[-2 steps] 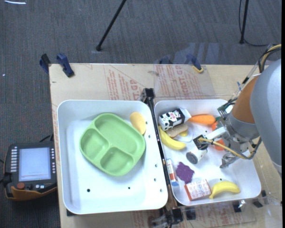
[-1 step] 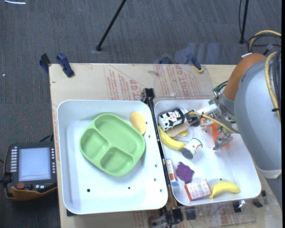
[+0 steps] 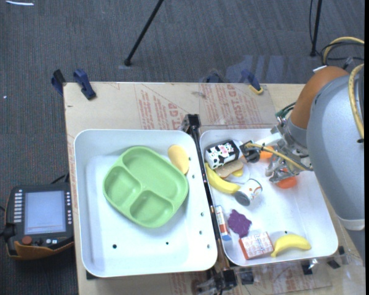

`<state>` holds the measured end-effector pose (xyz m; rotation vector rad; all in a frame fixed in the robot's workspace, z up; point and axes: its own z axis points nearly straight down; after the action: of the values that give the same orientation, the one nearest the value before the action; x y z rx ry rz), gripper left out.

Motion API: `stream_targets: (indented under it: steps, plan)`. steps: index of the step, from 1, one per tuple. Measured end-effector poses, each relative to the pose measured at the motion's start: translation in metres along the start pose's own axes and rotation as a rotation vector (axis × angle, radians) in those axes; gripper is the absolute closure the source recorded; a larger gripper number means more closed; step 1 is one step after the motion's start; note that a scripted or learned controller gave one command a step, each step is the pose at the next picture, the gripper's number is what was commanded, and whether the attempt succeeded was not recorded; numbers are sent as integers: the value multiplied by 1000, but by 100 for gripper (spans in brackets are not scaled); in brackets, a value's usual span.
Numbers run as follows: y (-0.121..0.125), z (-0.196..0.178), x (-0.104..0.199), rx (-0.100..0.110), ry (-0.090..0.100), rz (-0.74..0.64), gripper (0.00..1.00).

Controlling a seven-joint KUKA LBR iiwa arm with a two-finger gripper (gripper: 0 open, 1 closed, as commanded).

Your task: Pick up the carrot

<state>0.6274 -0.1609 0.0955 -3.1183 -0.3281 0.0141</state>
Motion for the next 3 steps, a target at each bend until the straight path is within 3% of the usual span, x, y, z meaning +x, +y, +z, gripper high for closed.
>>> stream_targets:
  steps: [1, 2, 3]
  plan:
    - [34, 9, -34, -2, 4, -396, 100]
    - [34, 9, -34, -3, 4, -395, 0]
    - [-23, -3, 4, -3, 6, -359, 0]
